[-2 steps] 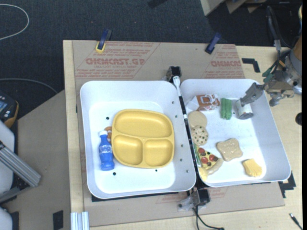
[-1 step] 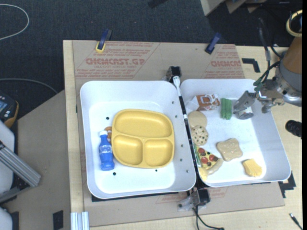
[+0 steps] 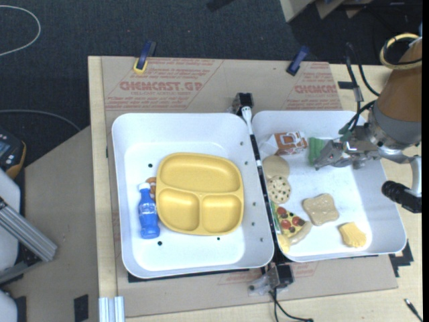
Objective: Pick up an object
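Two white bins sit side by side; over the right bin (image 3: 385, 210), at the frame's right, the gripper (image 3: 333, 154) reaches in low from the arm (image 3: 402, 99). Whether its fingers are parted I cannot tell. It hangs beside a green object (image 3: 316, 149) near a small carton (image 3: 290, 141).

We can't really make out the gripper (image 3: 333, 157) fingers, they're a dark blur over the right bin (image 3: 382, 243), and the arm (image 3: 402, 99) runs off the right edge. The green thing (image 3: 316, 149) is half tucked behind the gripper, so no clue what it is. Something orange (image 3: 151, 184) peeks out behind the yellow tray (image 3: 199, 193) and blue bottle (image 3: 148, 213), mostly hidden.
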Controlling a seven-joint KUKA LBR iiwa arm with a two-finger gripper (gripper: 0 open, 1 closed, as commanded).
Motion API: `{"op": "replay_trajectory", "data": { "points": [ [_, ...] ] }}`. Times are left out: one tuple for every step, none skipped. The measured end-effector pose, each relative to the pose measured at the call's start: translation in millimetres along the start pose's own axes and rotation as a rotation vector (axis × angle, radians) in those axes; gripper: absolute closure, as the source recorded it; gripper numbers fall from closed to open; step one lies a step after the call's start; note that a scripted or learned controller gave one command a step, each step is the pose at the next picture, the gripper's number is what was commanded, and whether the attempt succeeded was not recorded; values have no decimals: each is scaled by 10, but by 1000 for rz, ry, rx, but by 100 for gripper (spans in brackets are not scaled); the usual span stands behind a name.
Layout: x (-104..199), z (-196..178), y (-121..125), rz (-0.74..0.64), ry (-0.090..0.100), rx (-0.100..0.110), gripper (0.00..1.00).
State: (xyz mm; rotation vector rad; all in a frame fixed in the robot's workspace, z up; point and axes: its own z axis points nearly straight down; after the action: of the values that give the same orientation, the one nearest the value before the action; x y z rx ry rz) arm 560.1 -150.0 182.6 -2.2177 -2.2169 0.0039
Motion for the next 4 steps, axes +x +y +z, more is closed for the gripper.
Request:
{"op": "replay_trajectory", "data": {
  "points": [
    [-16, 626, -13, 0, 0, -1, 0],
    [-7, 1001, -16, 0, 0, -1, 0],
    [-15, 877, -9, 1, -2, -6, 100],
    [60, 430, -14, -1, -4, -9, 100]
  ]
}}
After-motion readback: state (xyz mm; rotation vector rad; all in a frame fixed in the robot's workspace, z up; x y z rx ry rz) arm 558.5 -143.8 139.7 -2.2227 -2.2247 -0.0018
